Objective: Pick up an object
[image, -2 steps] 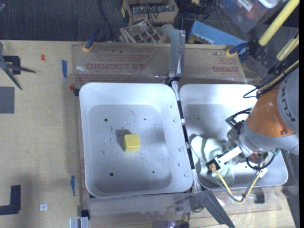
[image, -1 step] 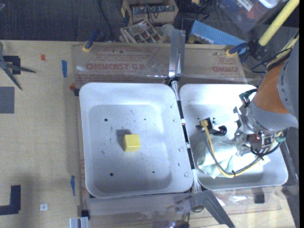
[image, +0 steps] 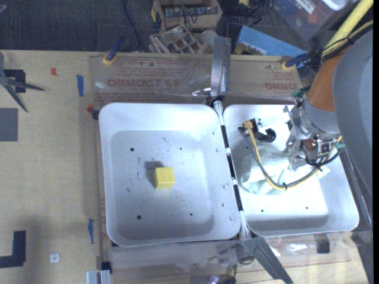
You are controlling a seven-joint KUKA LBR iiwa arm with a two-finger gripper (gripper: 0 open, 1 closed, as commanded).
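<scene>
Starting in the left bin (image: 127,218), and there's the yellow block (image: 164,177), sitting alone on the white floor, nothing touching it. Well to the right of the block, the right bin (image: 308,212) has a pale crumpled wad (image: 256,181) lying in it. Further right of the block again, the gripper (image: 296,155) is low at that wad's far edge, and whether it's spread or pressed together, I can't tell from here

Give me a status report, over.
End effector over right bin, at pale crumpled item. Yellow block in left bin, nothing crowding it.
</scene>
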